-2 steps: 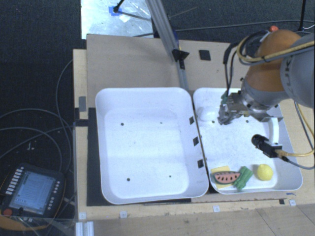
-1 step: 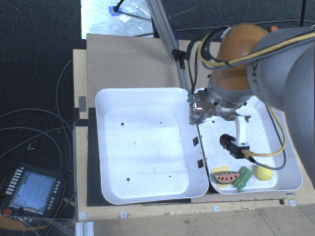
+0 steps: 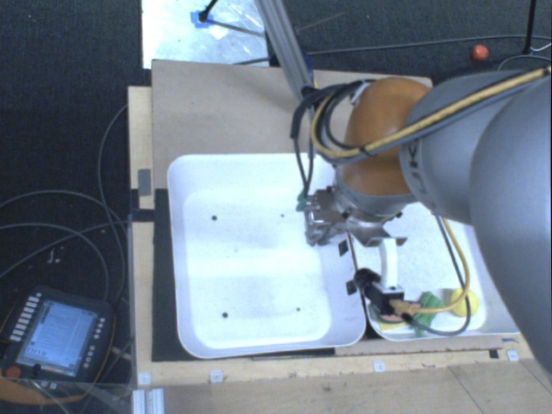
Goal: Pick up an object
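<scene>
The grey arm (image 3: 483, 153), with its orange band, is seen reaching in from the right and covering much of the right bin (image 3: 427, 257). The left bin (image 3: 185, 231) is left in plain sight, and a few small dark specks are seen on its floor. The gripper (image 3: 325, 222) is found low over the wall shared by the two bins, on the inner edge of the left one. Whether it is released or clenched cannot be told, since it is viewed from above and is hidden under the wrist. Nothing is seen to be carried by it. The likely things for the task are gathered in the near corner of the right bin: a green object (image 3: 429, 303), a yellow object (image 3: 461, 298) just beside it, and a pale orange object (image 3: 392, 316) at the bin's front wall. All three are seen lying on the bin floor, apart from the gripper. The pick is therefore judged not yet made. An object has yet to be approached, closed upon and lifted.
</scene>
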Available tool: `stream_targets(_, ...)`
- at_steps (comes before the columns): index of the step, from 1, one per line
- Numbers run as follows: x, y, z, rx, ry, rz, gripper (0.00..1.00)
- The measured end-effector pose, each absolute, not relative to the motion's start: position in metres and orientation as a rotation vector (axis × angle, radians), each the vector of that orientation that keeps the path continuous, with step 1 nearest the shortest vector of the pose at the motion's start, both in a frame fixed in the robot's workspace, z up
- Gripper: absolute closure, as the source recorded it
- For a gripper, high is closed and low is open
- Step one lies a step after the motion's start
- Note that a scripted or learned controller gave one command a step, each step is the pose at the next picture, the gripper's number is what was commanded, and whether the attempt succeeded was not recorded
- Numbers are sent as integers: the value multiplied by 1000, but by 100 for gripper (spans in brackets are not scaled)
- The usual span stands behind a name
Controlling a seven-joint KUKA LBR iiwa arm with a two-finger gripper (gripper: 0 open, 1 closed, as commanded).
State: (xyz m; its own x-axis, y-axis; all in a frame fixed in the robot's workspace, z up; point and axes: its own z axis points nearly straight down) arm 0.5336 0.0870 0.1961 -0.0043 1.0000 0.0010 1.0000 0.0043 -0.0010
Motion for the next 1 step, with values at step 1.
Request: stream_targets(1,493,0,224,-2231,-2216,-1,100)
